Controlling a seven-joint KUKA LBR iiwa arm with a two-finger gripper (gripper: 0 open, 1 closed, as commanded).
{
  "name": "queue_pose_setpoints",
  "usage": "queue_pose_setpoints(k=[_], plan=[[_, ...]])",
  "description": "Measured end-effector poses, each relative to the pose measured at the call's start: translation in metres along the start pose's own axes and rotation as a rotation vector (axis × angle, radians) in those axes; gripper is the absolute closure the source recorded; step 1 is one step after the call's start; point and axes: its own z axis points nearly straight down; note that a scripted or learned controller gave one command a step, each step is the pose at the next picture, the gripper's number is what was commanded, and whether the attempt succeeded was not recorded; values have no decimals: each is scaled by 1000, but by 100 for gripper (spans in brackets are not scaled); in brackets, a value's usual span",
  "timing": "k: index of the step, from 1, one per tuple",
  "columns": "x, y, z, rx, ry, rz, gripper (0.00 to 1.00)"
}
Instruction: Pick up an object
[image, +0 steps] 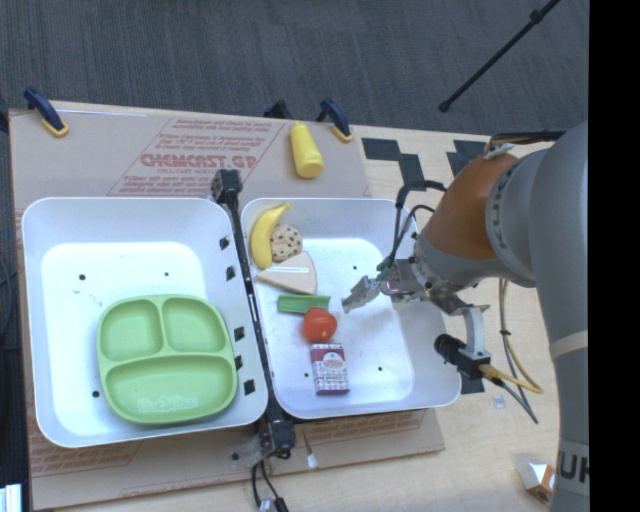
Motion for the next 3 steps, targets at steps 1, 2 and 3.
queue_pose_setpoints(k=[1,2,3], plan=[[1,-69,9,-2,1,-2,0],[1,-69,-1,-2,0,-7,100],[14,-76,-162,-10,-2,-1,100]])
